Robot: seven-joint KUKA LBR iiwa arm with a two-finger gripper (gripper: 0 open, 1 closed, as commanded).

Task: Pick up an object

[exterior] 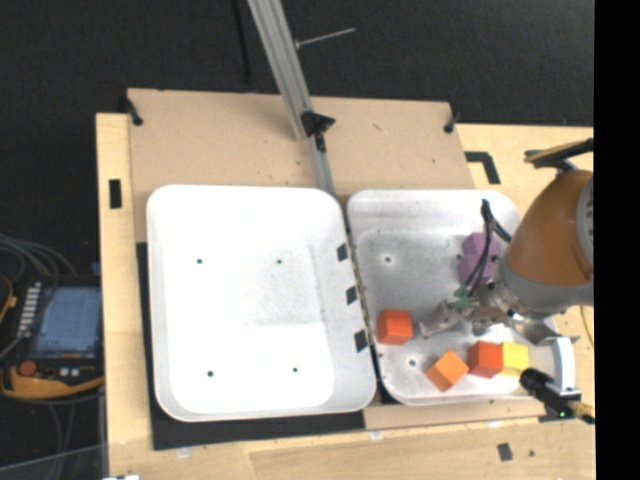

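Observation:
The right bin point(420, 213) holds several small things. An orange-red cube point(396, 326) lies near its left wall. An orange block point(449, 369), a red cube point(486, 358) and a yellow cube point(515, 356) sit in a row along the front edge. A purple object point(470, 256) lies further back, partly behind the arm. My gripper point(452, 318) hangs low over the bin floor, between the orange-red cube and the red cube. It is just above the orange block in the view. Nothing is visibly held in it.
The left bin point(250, 298) is a plain white tray beside the right one. A slanted metal rail point(285, 63) rises from the back between the bins. The arm's orange band point(545, 233) covers the right bin's right side.

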